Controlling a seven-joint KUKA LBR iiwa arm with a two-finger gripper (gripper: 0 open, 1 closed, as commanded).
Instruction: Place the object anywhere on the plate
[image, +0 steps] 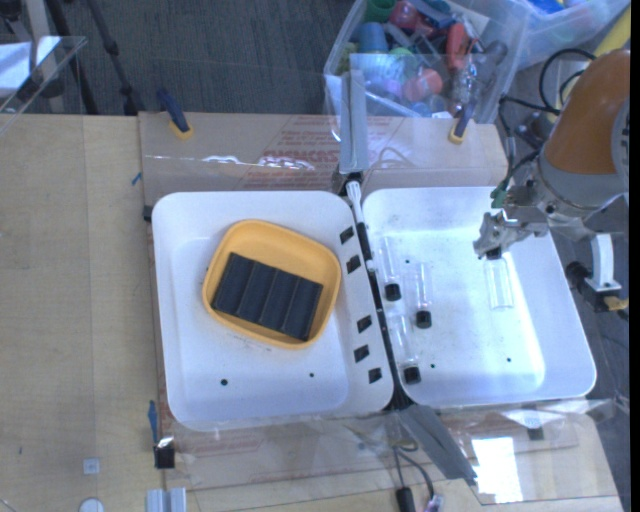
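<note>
Closest to us is the front rim of the right shallow white bin (480, 396). In it lies a small clear plastic tube (498, 285), and we think that is the thing to move. It is not on the round-cornered yellow plate (222, 262) in the left white bin (190, 385) yet, so the whole job is left. A flat black ridged slab (270, 295) sits on the plate. The grey metal gripper (494, 240) hangs just above the tube. We cannot tell if it is open or holding anything.

light: bright, even | glare: right bin (520, 350) floor washed pale blue-white | shadows: soft | focus: slightly soft
</note>
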